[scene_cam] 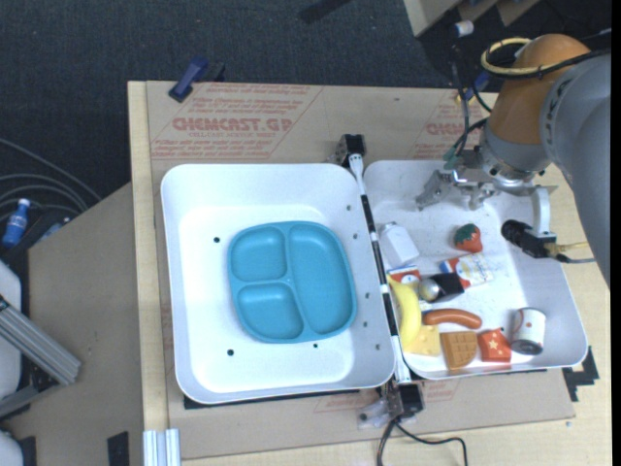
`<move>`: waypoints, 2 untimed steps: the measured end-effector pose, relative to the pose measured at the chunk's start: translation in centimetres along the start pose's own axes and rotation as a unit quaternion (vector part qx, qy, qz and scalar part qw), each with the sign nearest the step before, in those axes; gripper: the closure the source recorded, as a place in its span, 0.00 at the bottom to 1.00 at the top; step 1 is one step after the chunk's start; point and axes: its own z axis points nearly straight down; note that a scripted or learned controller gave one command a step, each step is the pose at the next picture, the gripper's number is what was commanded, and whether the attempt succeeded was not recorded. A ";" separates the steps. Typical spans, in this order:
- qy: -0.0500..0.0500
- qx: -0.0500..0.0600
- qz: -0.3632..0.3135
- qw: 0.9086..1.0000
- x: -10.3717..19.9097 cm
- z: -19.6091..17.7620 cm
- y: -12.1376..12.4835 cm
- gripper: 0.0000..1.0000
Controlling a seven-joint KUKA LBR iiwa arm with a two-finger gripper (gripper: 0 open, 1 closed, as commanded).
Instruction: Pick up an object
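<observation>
The gripper (464, 187) hangs over the far end of the right bin (558, 294), its metal fingers (434, 190) spread apart with nothing between them. The grey arm (572, 85) with its orange band (524, 100) rises behind it to the upper right.

Just below the gripper lies one strawberry (469, 237), leafy end toward the gripper. Farther below and left sit one white block (398, 244) and one small bottle (454, 282), its long axis crosswise to the bin. Farther below still, one sausage (452, 318) also lies crosswise, beside one banana (408, 316) running lengthwise along the divider. At the near end, well away from the gripper, are one cracker (458, 349), one red block (494, 346) and one small can (529, 328) tipped on its side.

Well left of the gripper, the left bin (194, 289) holds one blue divided plate (291, 281) with three compartments.
</observation>
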 end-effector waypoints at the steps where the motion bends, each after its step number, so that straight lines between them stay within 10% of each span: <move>1: 0.000 0.001 0.000 1.000 0.8 0.0 0.0 0.00; 2: 0.000 0.000 0.000 1.000 0.3 0.0 0.0 0.00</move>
